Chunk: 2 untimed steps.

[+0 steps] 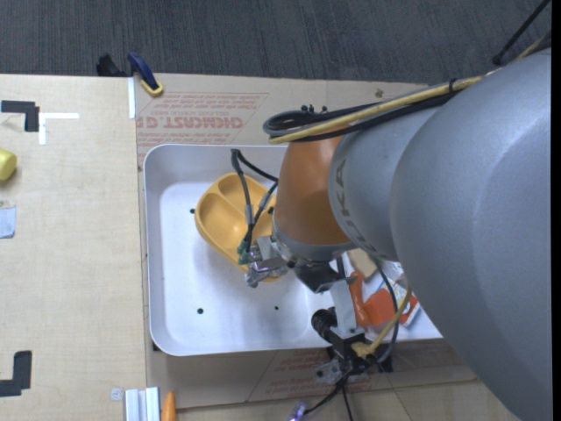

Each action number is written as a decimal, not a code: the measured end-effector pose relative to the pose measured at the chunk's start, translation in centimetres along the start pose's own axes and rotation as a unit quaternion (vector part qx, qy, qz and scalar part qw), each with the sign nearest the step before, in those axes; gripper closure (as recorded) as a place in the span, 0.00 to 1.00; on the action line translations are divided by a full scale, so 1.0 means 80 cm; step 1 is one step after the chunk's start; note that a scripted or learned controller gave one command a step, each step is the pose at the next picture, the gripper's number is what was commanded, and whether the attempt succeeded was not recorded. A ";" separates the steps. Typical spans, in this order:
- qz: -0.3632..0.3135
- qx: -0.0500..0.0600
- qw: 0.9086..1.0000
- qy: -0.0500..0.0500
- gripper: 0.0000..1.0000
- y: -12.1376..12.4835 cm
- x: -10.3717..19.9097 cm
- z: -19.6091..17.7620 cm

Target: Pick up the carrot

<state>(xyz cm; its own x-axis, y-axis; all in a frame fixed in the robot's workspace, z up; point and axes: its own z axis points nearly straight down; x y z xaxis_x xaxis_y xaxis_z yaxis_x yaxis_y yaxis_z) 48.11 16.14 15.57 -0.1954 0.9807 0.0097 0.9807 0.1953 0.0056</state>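
Observation:
My gripper [257, 268] hangs low over the white bin [171, 261], at the near edge of a yellow divided dish [223, 217]. The grey arm with its orange band [307, 196] covers the bin's right half. An orange piece [379, 309] that may be the carrot shows beside white packaging at the bin's near right corner. It lies to the right of the gripper, apart from it, and is partly hidden by cables and the wrist. I see nothing held at the gripper's tip.
The bin's bare white floor [210, 310] lies left of and in front of the gripper. Cardboard [202, 117] sits under the bin. A blue and yellow clamp [145, 74] lies at the back left, and a yellow object [5, 165] at the bench's far left edge. Black cables [346, 358] hang at the front.

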 end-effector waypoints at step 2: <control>0.052 0.006 0.999 -0.002 1.00 0.095 -0.013 -0.042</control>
<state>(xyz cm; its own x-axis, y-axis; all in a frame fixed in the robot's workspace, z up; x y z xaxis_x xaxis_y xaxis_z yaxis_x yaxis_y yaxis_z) 55.75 16.57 18.94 -0.0926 0.9957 0.0060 0.9957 0.0927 -0.0063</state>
